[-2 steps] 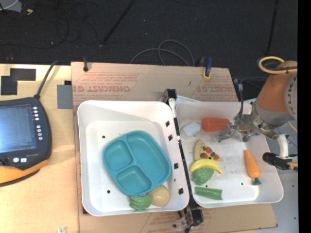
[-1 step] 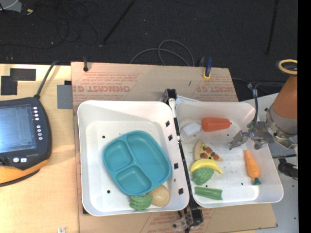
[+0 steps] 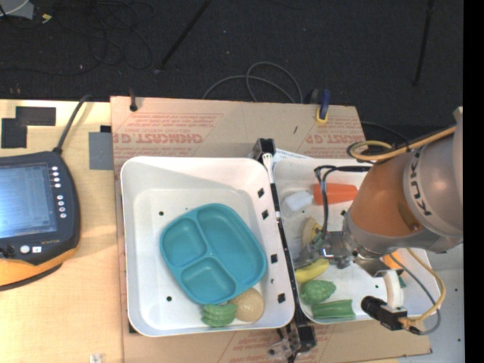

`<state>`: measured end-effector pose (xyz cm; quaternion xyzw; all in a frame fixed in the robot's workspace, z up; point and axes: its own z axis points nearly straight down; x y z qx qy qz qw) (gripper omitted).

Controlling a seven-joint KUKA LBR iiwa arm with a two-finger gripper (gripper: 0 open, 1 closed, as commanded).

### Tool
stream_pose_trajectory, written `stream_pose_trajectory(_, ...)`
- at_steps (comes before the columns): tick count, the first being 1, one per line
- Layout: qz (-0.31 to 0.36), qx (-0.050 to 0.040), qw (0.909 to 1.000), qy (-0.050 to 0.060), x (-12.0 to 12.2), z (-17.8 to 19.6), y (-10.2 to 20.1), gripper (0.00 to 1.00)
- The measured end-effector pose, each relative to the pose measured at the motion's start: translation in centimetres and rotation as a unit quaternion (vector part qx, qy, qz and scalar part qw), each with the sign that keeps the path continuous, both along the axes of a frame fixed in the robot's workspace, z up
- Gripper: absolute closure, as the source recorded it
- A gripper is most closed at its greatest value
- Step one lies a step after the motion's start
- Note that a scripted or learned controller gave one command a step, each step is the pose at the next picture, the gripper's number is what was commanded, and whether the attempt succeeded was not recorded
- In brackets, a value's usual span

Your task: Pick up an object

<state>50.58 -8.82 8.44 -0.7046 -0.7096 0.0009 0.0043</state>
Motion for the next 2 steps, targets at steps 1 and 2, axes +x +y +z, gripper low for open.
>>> stream_pose_trajectory(1, -0.006, -0.0021, 1.0, -0.002, 0.2, 1.3, -0.8, 1.0)
stream_pose_trajectory(2, 0.001, -0.0012, 1.0, -0.008, 5.8, 10.9, 7.4, 1.0)
